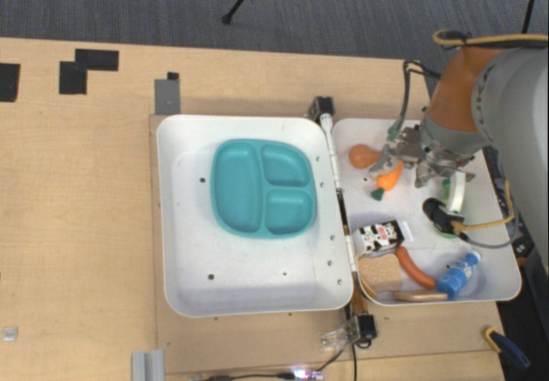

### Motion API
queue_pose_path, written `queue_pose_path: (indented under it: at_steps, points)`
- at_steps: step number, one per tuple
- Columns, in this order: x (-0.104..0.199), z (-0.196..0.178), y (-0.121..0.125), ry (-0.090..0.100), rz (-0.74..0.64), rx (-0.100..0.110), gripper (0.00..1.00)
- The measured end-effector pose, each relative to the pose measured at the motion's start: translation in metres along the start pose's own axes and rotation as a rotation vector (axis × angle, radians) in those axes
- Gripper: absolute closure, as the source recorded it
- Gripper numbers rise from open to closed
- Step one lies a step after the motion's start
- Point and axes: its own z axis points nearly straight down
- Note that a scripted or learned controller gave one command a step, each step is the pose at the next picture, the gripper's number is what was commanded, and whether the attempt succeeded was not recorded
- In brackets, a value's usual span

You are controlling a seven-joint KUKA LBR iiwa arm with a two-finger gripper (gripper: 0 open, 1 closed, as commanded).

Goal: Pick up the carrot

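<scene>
While reaching from the right, pincer [396, 166] grips carrot [388, 179].

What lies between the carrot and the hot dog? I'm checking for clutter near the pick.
In the camera view, a small black-and-white printed card lies on the bin floor between the carrot and the hot dog.

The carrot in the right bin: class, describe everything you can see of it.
The carrot is small and toy-like, smooth as plastic, with an orange body and a green tip at its lower-left end. It lies tilted in the upper part of the right bin, just below an orange-brown rounded piece. The gripper sits right at its upper end; whether it grips the carrot cannot be told. The carrot's underside is hidden.
</scene>
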Motion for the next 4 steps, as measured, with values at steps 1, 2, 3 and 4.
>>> queue_pose_path:
  at_steps: [1, 2, 3, 4]
  points:
    - [0.100, -0.094, -0.025, 0.007, 0.083, -0.001, 1.00]
    - [0.175, -0.088, -0.052, 0.003, -0.036, 0.011, 1.00]
    - [0.171, -0.088, -0.050, 0.001, -0.031, 0.010, 0.00]
    - [0.082, -0.135, -0.053, -0.004, -0.103, 0.002, 0.00]
